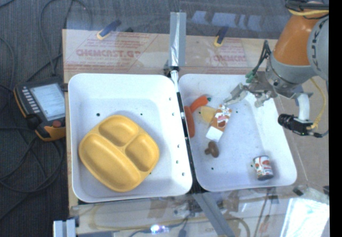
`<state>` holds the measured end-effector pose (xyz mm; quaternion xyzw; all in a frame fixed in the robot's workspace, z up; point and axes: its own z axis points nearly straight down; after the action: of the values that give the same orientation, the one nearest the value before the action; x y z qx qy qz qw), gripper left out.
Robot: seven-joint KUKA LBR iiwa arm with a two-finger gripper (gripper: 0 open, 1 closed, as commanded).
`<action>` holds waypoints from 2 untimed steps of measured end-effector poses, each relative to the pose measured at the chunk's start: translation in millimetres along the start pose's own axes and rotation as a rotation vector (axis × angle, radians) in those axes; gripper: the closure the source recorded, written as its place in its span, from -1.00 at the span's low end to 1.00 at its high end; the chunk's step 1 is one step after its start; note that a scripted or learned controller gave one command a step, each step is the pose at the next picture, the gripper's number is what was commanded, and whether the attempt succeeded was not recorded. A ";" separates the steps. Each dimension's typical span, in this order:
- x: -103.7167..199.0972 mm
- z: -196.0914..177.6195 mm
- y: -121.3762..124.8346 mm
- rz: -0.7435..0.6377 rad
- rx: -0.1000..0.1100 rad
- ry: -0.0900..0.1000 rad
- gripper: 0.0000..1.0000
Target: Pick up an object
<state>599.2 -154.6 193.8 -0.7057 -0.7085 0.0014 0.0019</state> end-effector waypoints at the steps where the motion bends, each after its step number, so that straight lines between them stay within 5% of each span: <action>1: 31.2 101.2 -5.1 -0.107 -0.003 -0.001 -1.00; 2: 30.4 93.3 -5.1 -0.107 -0.001 -0.001 1.00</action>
<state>593.5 -124.2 100.5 -0.6668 -0.7453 0.0013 0.0012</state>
